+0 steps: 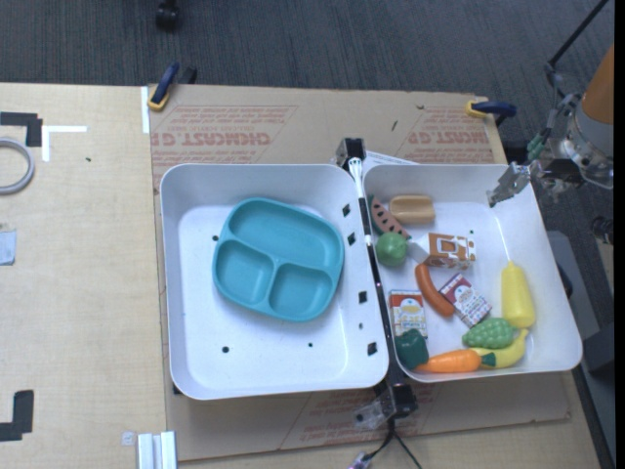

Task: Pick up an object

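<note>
At the far right edge of the right bin (547,237), gripper (510,186) hangs just over the rim, nothing between its fingers; can't tell if they're spread or closed; toys all lie loose in that bin: hot dog bun (411,208), green apple (392,249), sausage (435,289), yellow corn (517,295), carrot (453,362), small cartons; left bin (186,291) holds teal divided plate (279,259)

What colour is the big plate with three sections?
The divided plate is turquoise blue, seen in the camera view.
</note>
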`<state>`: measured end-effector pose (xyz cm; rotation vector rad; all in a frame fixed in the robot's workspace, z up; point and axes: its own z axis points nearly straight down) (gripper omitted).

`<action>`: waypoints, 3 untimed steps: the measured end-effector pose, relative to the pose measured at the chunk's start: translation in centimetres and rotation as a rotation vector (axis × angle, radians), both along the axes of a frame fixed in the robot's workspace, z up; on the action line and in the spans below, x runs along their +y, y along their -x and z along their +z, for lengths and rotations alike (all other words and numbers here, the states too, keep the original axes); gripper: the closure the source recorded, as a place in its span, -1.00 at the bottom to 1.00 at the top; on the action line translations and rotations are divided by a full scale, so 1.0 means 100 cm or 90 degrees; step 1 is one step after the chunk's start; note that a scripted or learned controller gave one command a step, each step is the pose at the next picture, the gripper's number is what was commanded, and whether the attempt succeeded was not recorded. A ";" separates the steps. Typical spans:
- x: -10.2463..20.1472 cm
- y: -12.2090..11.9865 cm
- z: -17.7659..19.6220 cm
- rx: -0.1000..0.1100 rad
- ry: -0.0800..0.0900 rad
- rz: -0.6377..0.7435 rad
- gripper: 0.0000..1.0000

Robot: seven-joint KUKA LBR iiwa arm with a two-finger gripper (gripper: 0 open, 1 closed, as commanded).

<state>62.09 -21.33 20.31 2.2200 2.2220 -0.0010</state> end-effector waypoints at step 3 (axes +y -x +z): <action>0.072 0.017 -0.079 -0.009 0.002 0.061 -1.00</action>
